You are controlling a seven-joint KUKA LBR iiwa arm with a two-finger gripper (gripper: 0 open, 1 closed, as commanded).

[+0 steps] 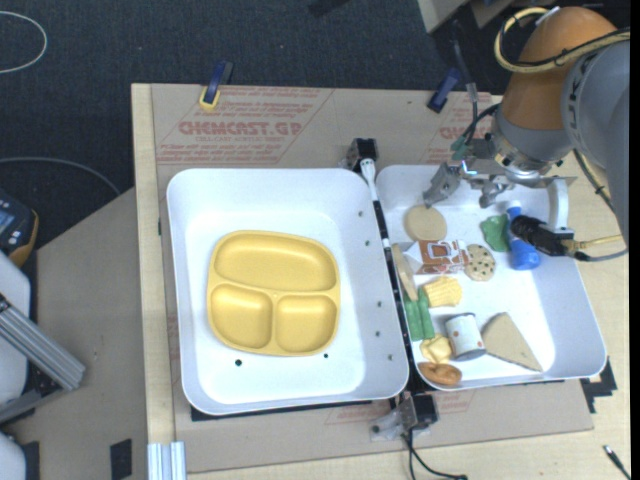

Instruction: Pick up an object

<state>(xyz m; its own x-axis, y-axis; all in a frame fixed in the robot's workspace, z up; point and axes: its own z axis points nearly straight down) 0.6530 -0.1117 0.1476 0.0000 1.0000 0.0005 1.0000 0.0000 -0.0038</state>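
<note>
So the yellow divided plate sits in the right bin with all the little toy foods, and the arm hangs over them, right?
Not quite. The camera view shows the yellow divided plate alone in the left bin. The little toy foods lie in the right bin, and the arm's gripper does hang over that bin's far end.

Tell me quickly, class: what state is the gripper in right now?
Gripper: fingers spread open, holding nothing, poised over the far end of the right bin near the round tan piece.
</note>
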